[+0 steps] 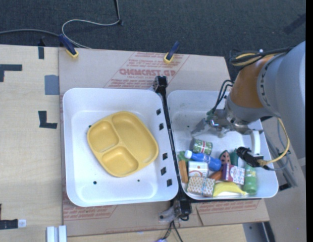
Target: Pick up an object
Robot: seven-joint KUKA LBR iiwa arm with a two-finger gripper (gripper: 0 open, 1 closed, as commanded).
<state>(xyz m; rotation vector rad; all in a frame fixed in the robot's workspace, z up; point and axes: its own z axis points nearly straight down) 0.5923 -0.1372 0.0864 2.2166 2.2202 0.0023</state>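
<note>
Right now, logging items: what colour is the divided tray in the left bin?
Yellow tray, in the camera view.

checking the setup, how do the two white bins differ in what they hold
The left bin holds a single large thing, a yellow divided plate lying flat; the right bin holds many small items heaped at its near end, such as a green can and a banana. Both are shallow and white.

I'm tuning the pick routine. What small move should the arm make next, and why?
Probably ease the gripper toward the bin's near edge and down over the green can. It hangs above a bare part of the right bin, while the objects sit crowded along the near side; the can lies closest, at the pile's edge.
</note>
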